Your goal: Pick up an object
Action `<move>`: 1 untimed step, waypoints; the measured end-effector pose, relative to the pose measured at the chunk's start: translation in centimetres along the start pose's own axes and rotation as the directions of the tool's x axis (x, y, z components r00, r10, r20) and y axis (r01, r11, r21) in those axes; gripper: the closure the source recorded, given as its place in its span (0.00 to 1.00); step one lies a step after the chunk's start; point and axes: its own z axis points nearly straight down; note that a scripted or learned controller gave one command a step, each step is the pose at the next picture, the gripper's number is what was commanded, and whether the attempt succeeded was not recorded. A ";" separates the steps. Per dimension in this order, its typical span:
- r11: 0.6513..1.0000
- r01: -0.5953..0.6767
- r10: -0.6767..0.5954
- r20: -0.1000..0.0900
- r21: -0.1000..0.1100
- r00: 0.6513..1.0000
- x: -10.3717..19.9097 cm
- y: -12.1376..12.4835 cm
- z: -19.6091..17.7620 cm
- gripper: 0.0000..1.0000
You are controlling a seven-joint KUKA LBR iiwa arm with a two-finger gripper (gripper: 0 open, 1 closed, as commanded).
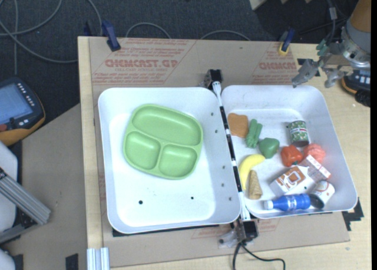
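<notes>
Left bin (pixel 112 145) holds a divided plate (pixel 163 141) toward its far side; right bin (pixel 336 139) holds assorted items clustered at its near edge.

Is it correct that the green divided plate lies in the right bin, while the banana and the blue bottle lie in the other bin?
Not quite. The camera view shows the green divided plate in the left bin, not the right one. The banana and the blue bottle lie in the right bin.

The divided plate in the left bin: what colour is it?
Light green all over, plain with no pattern; the divided plate shows clearly in the camera view.
</notes>
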 end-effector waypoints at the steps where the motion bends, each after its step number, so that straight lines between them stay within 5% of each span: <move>1: 1.000 0.000 0.000 -0.007 0.005 1.000 -1.8 -3.3 13.2 0.00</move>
